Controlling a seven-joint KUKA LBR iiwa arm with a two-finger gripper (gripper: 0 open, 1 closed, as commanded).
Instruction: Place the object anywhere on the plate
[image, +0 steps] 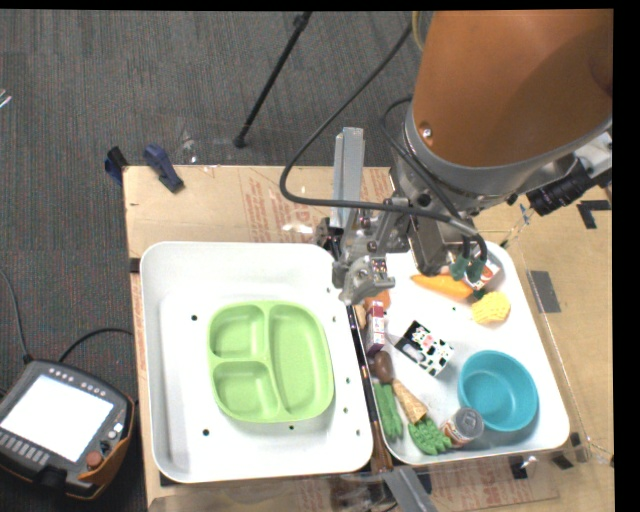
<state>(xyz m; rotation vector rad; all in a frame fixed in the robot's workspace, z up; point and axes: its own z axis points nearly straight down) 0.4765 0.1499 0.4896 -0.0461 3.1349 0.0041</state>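
A light green plate with three compartments lies in the left white bin. My gripper hangs over the divide between the two bins, at the top left corner of the right bin, just up and right of the plate. Right below it lie a small reddish piece and a pink-and-white tube. The frame shows nothing clearly gripped. The grey arm with its orange band covers the back of the right bin.
The right bin holds a carrot, a yellow corn piece, a cow-patterned block, a blue bowl, a cone, green toy vegetables and a small can. A teach pendant sits at lower left.
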